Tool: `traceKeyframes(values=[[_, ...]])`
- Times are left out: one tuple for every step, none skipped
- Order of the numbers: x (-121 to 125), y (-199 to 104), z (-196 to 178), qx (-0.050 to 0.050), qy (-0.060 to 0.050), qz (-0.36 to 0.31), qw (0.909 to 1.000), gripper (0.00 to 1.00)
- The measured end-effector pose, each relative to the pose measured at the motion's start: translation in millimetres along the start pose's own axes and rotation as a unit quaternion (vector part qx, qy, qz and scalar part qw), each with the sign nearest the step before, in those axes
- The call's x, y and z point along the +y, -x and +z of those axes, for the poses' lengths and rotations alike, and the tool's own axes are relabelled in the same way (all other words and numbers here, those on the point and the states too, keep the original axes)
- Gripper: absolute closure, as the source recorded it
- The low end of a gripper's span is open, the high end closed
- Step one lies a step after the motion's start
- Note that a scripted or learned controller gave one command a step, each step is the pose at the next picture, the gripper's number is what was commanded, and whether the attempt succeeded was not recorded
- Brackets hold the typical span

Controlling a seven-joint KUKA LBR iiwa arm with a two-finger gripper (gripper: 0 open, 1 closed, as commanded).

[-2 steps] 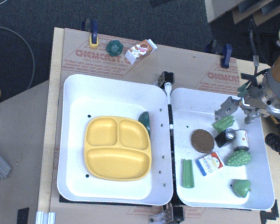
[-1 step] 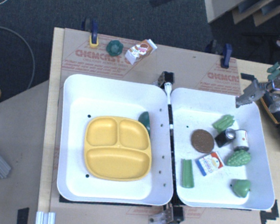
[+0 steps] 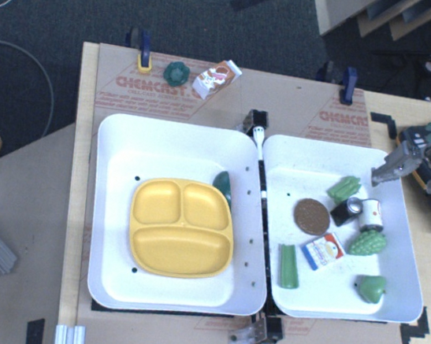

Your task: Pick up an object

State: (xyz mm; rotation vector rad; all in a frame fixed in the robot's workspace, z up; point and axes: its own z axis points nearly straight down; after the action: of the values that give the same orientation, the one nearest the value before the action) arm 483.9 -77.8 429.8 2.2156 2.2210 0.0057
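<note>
The pickable objects lie clustered in the right bin (image 3: 406,258): a flat brown disc (image 3: 312,216), a red-white-blue carton (image 3: 322,251), a green stick (image 3: 288,266), knobbly green pieces (image 3: 368,243) and a black-and-silver cylinder (image 3: 361,212). The tool (image 3: 395,165) hangs at the bin's upper right rim, holding nothing; its opening cannot be determined. The isolated stick appears the better target, since the disc offers little edge. In the left bin (image 3: 105,191) sits a smooth yellow divided tray (image 3: 181,228).
</note>
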Motion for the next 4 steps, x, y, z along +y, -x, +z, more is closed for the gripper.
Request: traceKeyframes(values=[[-3.9, -38.8, -28.7, 0.000, 0.001, -0.001, 1.0000, 0.00], [-3.3, -95.8, -101.9, 0.001, 0.002, -0.002, 1.0000, 0.00], [-3.5, -143.5, -105.8, 0.001, -0.001, -0.001, 1.0000, 0.00], [-7.3, -207.5, 141.3, -0.001, -0.012, 0.000, 0.9999, 0.00]])
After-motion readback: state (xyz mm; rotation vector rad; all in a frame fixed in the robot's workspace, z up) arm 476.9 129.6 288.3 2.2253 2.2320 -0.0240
